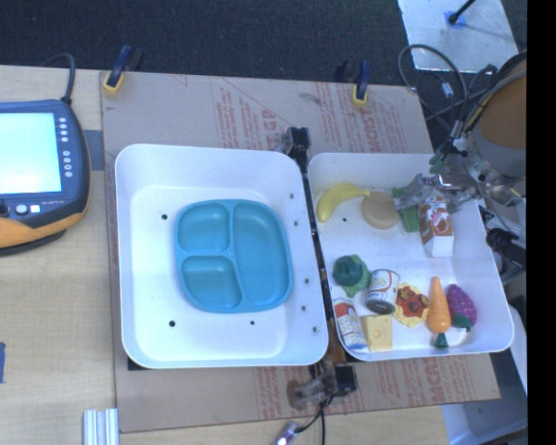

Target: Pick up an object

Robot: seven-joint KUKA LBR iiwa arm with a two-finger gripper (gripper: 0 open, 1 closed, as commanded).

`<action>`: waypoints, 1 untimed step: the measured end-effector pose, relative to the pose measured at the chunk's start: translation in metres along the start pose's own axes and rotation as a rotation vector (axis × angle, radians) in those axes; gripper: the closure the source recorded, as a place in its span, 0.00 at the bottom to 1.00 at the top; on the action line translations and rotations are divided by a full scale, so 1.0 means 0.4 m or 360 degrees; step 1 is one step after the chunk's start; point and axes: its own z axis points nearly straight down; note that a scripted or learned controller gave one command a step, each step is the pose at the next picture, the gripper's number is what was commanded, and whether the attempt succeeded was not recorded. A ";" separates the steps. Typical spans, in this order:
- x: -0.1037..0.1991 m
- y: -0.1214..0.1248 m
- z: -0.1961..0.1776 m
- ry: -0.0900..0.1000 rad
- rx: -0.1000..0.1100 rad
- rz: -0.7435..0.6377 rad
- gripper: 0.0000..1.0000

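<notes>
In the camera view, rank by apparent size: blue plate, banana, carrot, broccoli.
1. Blue plate, far the largest.
2. Banana and carrot: similar length, too close to rank.
3. Broccoli, smallest.

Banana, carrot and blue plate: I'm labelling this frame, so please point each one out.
banana (pixel 339 198), camera view, middle of its yellow curve
carrot (pixel 437 306), camera view, middle of its orange body
blue plate (pixel 259 248), camera view, floor of its large right compartment

Blue plate (pixel 233 254), yellow banana (pixel 339 198), orange carrot (pixel 437 306).
</notes>
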 end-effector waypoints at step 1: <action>-0.063 0.064 0.129 -0.0009 -0.0025 -0.0004 0.00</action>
